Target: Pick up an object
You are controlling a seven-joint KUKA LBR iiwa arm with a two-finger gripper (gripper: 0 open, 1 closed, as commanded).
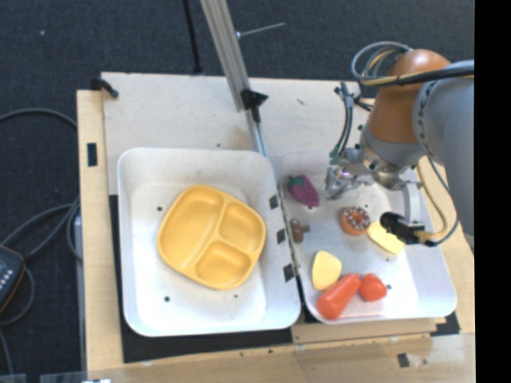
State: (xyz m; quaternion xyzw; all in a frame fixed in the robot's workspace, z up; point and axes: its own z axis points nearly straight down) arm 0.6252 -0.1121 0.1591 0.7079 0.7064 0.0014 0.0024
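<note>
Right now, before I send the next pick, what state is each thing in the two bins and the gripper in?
yellow tray: flat in the left bin, compartments up
purple toy: loose in the right bin
orange round toy: loose, beside the yellow wedge
yellow toy: loose
carrot: lying, touching the red toy
gripper: over the right bin, holding nothing visible

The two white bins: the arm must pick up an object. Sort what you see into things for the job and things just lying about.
For the job: tool, purple toy, orange disc, yellow wedge, yellow lump, carrot, tomato.

Lying about: yellow tray, metal post, cables.
</note>
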